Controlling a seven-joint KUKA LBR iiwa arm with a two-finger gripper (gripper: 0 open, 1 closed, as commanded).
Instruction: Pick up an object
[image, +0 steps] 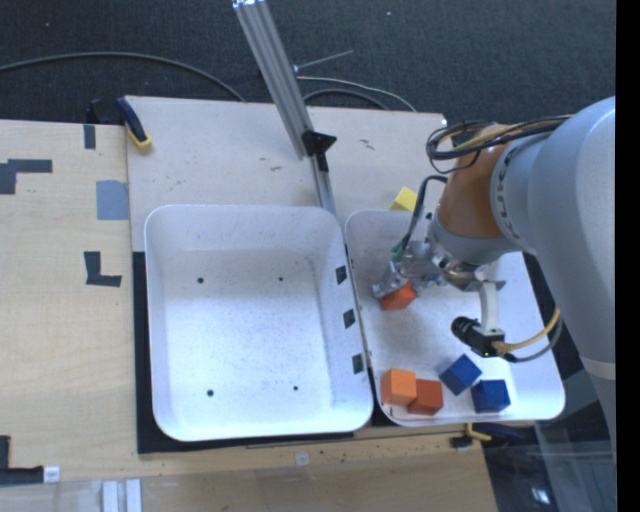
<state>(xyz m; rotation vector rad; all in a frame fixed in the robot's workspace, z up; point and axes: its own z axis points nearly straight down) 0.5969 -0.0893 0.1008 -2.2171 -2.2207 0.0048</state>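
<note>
**Camera view: pincer low over an orange block in the right bin**

Camera view looks down on two white bins on the tabletop (230, 140). The pincer (392, 287) is down in the right bin (530, 400), at its far-left part, just beside the wall shared with the left bin (250, 320). An orange block (399, 296) sits right at the pincer's tip, on its near side and seemingly touching it; whether the pincer is open, closed or actually clamped on that block cannot be told from here, since the wrist hides the tips.

The block looks roughly cubic, so no long axis matters much; what counts is that it lies directly under the tip, not off to a side.

Well apart, along the bin's near edge, lie two more orange blocks (412, 389) touching each other and two blue blocks (474, 381) to their right. A yellow piece (404, 199) rests outside the far rim. The bin wall on the left is the closest obstruction, in my judgement.
</note>
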